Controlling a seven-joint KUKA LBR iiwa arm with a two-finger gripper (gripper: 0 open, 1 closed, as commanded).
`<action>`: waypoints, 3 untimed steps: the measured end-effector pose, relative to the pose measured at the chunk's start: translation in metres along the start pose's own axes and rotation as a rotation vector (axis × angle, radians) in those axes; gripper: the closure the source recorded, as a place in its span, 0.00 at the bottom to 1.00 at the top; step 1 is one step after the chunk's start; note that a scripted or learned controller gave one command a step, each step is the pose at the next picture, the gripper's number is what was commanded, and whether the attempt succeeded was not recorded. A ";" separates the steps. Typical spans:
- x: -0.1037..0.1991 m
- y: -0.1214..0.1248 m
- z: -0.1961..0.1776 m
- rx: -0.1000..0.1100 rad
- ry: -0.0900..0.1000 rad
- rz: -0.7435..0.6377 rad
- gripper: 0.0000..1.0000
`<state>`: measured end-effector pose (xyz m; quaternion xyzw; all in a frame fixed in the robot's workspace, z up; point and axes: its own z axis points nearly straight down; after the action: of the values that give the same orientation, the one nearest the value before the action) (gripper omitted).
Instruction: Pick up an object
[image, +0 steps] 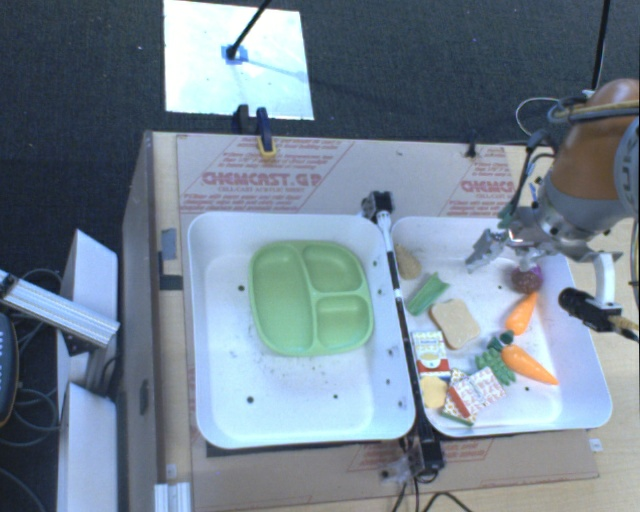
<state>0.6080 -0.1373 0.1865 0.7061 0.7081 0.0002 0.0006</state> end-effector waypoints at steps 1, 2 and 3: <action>-0.043 0.003 0.085 -0.005 0.002 -0.003 0.00; -0.068 0.062 0.100 -0.001 0.002 -0.001 0.00; -0.069 0.063 0.090 -0.006 -0.002 -0.005 1.00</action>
<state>0.6708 -0.2060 0.0970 0.7042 0.7100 0.0015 0.0035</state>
